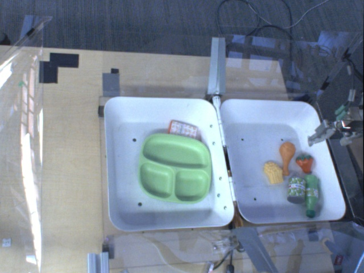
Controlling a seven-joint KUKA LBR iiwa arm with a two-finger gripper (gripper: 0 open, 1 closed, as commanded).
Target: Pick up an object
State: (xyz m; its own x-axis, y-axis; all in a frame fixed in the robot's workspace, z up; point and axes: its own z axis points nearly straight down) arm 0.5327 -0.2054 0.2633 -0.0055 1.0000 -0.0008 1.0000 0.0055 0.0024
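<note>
The right bin (pixel 256 203) holds several toy foods in its right half. An orange drumstick (pixel 287 152) lies beside a yellow corn cob (pixel 273 173). A red strawberry with a green top (pixel 305 162) sits above a small can (pixel 296 188) and a green bottle (pixel 311 195). My gripper (pixel 329 131) hangs at the bin's right rim, up and to the right of the strawberry, and touches none of the foods.
The left bin (pixel 122 209) carries a green divided plate (pixel 174 168) with a small red and white packet (pixel 183 129) just behind it. A metal divider post (pixel 216 67) rises behind the bins. Clear panels stand at the bench's left and right.
</note>
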